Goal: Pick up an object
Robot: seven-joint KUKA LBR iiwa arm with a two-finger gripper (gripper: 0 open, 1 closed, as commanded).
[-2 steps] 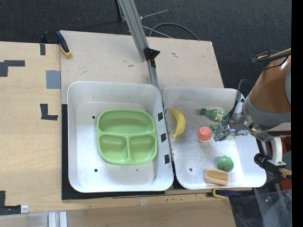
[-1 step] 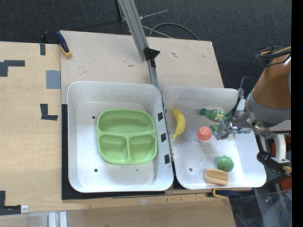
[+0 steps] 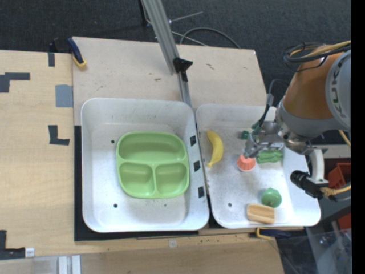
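From my station I see the gripper [image 3: 252, 151] low inside the right bin [image 3: 228, 114], reaching in from the arm [image 3: 312, 99] at 3 o'clock; whether it is spread or pressed together I cannot tell, the tip is too small and dark against the things below it. The orange-red object [image 3: 246, 164], small and rounded with a matt surface, lies directly under the tip, at 6 o'clock from it, touching or almost touching; I do not see it lifted. A green block-like piece [image 3: 270, 156] lies just beside the tip at 3 o'clock, partly hidden by the wrist. The banana [image 3: 215, 147], yellow, smooth and curved, lies at 9 o'clock from the tip, near the wall between the bins; the green ball [image 3: 271, 197], round and a little shiny, is at 5 o'clock, and the tan bread-like roll [image 3: 260, 213], oblong, lies just beside this ball near the front rim. In the left bin [image 3: 94, 153] rests a green tray [image 3: 153, 164] of smooth plastic with rounded corners and three compartments.
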